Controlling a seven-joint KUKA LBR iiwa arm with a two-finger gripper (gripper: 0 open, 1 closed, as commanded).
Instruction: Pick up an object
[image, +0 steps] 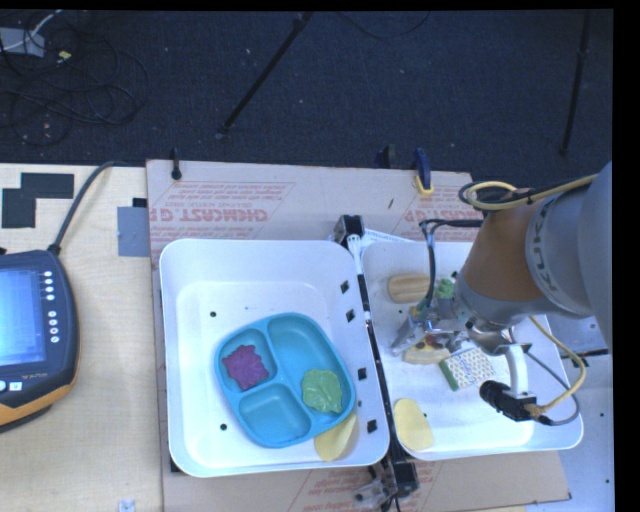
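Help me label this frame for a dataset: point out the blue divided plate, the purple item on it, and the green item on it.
blue divided plate (270, 415): camera view, bare floor of its lower compartment.
purple item (244, 366): camera view, its middle.
green item (322, 390): camera view, its middle.

The bench (70, 420) has a pale wood surface. A brown cardboard sheet (300, 200) lies flat on it. The left white bin (190, 290) and the right white bin (560, 425) rest side by side on the cardboard sheet, touching along their inner edges. A handheld control pendant (30, 335) with a lit screen lies on the bench, left of the cardboard sheet.
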